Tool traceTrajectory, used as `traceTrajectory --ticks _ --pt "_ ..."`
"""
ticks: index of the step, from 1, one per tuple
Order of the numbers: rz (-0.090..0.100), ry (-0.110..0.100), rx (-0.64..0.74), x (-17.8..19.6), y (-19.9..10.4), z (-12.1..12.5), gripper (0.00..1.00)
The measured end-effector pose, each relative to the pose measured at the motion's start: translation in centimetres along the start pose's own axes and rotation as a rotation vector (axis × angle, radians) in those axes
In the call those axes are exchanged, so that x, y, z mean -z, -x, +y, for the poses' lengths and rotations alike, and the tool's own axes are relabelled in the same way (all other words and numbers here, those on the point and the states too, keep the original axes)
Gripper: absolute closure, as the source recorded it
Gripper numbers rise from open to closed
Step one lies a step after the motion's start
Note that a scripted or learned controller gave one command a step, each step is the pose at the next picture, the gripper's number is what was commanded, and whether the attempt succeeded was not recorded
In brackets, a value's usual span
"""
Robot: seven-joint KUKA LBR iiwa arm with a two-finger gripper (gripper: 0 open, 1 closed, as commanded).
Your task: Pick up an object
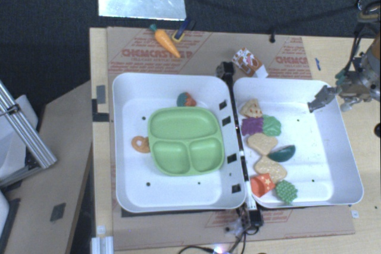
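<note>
We see the gripper (318, 99) high over the right bin's (333, 146) upper right corner, reaching in from the right; whether its jaws are released or clenched we cannot tell, and nothing shows between them.

The pickable things crowd the right bin's left side, well apart from the gripper: a tan cookie (252, 108), a purple piece (252, 125) touching a green piece (271, 125), a tan heart (261, 143), a dark green pod (282, 153), another tan piece (269, 170), a red piece (260, 185) and a green knobbly one (286, 191). The left bin (128, 128) holds a green tray (183, 140), a pretzel (140, 144) and a small piece (186, 100) by the tray's far edge.

We judge the main risk to be the crowding: jaws coming down into the column may straddle two touching things, or push one aside. Things near the centre wall leave little room for a finger. The flat tan shapes may slip out of a shallow pinch. A descent where the gripper now hangs would meet bare bin floor.
</note>
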State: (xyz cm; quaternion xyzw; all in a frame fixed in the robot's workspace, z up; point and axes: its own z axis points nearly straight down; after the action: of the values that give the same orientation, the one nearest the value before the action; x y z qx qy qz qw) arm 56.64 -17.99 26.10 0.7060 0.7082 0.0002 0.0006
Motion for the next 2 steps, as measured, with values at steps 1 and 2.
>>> traceTrajectory --ticks 1,2 --pt "0.001 -0.002 -0.002 -4.2 0.0 0.4 0.0" --pt "0.001 -0.002 -0.002 -10.3 -0.3 0.2 0.0"
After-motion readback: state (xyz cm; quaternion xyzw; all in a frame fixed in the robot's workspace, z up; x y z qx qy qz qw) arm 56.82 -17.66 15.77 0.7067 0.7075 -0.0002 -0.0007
